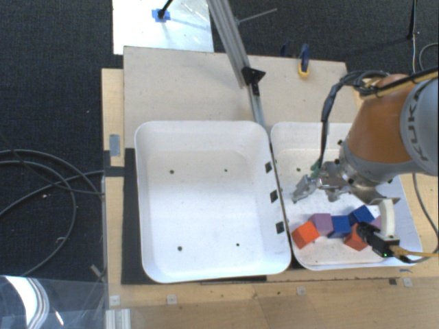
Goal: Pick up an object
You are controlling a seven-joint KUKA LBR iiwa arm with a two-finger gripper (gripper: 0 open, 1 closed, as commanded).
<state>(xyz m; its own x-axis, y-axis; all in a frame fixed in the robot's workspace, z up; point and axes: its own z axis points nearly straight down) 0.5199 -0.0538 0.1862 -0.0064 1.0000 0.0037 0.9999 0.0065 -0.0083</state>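
Note:
Several small blocks lie bunched at the front of the right bin (pixel 295 149): an orange block (pixel 306 234), a purple block (pixel 321 223), a blue block (pixel 339 227), a second blue block (pixel 362 215) and a red-orange block (pixel 354 240). My gripper (pixel 302 189) hangs over the right bin's left-middle part, pointing left, just above and behind the orange and purple blocks. Nothing shows between its tips. The arm's wrist covers the bin's right-hand middle.
The left bin (pixel 147 184) stands beside the right one, their rims meeting at a wall with black tabs (pixel 274 196). A slanted metal pole (pixel 236 50) crosses the bench behind the bins. Cables lie on the floor at the left.

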